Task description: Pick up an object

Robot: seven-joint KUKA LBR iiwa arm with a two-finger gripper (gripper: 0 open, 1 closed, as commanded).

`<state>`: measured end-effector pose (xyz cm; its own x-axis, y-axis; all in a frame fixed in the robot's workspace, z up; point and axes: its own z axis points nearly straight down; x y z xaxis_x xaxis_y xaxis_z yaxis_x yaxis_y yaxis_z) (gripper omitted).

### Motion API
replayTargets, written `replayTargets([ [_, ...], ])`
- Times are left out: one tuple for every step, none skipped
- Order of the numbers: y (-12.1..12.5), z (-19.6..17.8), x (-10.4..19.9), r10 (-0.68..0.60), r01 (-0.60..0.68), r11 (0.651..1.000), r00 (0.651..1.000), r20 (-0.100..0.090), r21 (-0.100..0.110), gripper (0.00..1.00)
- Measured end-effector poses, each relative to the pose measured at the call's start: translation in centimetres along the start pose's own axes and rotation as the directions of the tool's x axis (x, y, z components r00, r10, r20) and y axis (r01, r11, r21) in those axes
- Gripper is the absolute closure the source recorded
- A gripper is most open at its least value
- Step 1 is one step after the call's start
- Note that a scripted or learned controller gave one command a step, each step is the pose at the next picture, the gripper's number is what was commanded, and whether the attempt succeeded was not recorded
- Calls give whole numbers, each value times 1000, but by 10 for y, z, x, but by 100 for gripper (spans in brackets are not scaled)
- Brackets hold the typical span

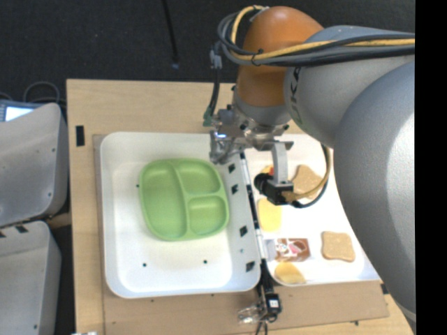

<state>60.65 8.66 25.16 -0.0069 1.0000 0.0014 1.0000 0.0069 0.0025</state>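
Hovering before the pick, with nothing chosen yet.
Nearest, the right bin [342, 278] holds a bun [290, 273], packet [292, 248], toast [338, 246] and cheese [269, 215]; a plate [185, 199] lies in the left bin [119, 257]. Farther back, the gripper [223, 147] hangs over the shared wall [241, 201]; whether it is parted or closed I cannot tell. The next move, I judge, is to shift off the wall and descend on one item. The toast has the most room.

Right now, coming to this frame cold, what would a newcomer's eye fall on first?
The green plate, split into three sections, lies alone in the left bin. The bulky grey arm with its orange band reaches in from the right and covers the upper part of the right bin. Below it lie small things: a yellow block, a tan slice and a packet.
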Motion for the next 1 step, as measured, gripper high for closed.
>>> replayTargets([
  [-1,1,-3,3,-3,1000,1000,2,2,0],
])
